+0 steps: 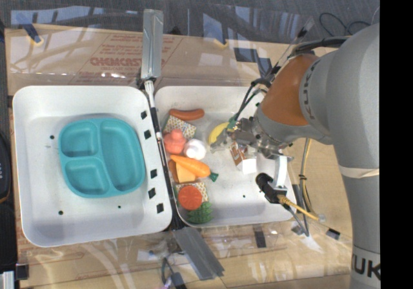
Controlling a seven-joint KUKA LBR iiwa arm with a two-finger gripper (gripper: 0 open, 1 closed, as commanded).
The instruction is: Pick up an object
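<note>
2 white bins [39, 113]; gripper [240, 146] low in the right bin near the banana [219, 131], jaw state unclear.

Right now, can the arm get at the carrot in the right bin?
Probably yes. The carrot lies on top of the toy food along the right bin's left side, nothing over it. The gripper hangs above the same bin, with bare floor between them. The egg and tomato crowd close.

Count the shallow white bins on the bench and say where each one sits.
2. The left bin holds a teal divided plate; the right bin, beside it, holds toy food under the arm.
</note>
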